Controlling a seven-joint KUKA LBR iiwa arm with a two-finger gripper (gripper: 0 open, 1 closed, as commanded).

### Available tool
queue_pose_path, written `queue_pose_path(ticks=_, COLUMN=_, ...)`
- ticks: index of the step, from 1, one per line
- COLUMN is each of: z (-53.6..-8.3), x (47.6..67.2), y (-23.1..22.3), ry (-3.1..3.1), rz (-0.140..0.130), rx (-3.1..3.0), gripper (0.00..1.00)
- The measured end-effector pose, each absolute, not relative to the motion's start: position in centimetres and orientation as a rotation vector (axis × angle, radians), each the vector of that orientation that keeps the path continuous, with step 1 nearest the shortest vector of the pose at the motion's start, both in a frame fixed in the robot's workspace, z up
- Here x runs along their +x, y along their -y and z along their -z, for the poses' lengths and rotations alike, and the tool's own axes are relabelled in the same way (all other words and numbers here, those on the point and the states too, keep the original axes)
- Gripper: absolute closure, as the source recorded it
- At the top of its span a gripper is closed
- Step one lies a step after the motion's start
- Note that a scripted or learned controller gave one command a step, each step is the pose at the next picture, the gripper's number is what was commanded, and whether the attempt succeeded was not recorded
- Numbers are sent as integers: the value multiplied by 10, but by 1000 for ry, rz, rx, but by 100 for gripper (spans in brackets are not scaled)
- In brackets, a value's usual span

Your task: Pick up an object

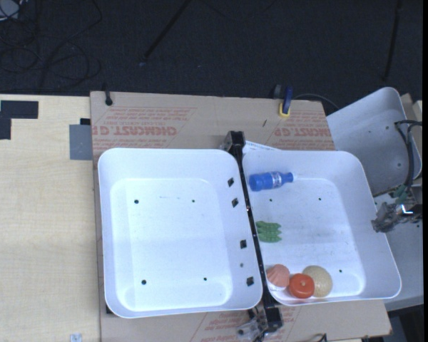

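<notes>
I see 2 white bins side by side: the left bin and the right bin, which holds every candidate. The blue bottle lies on its side near the divider, easiest to reach, I'd judge. Lower down, 3 round pieces huddle at the front wall, and a green item lies between.

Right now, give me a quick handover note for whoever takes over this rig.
Claw: at the right bin's outer right edge, carrying nothing I can see.
Things, all in the right bin: blue bottle near the top, green piece by the divider, pink, red and tan round pieces clustered at the bottom.
Done: nothing picked.
Left: grasp and lift one object.
</notes>
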State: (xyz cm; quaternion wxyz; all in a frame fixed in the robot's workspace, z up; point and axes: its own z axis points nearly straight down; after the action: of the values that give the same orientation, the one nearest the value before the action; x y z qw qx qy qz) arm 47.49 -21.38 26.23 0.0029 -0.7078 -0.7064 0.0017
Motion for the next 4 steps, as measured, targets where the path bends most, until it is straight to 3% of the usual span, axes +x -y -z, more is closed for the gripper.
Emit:
queue_pose_path(ticks=1, z=-185, x=525, y=213, ry=2220, rz=-4, rx=-2215, gripper=100)
queue_pose_path(ticks=2, z=-228, x=474, y=213, ry=2218, rz=-1, rx=-2221, gripper=100)
queue_pose_path(ticks=3, z=-295, x=503, y=214, ry=2228, rz=3, rx=-2223, gripper=100)
queue_pose_path(ticks=4, z=-213, x=473, y=205, ry=2213, rz=-7, rx=-2215, gripper=100)
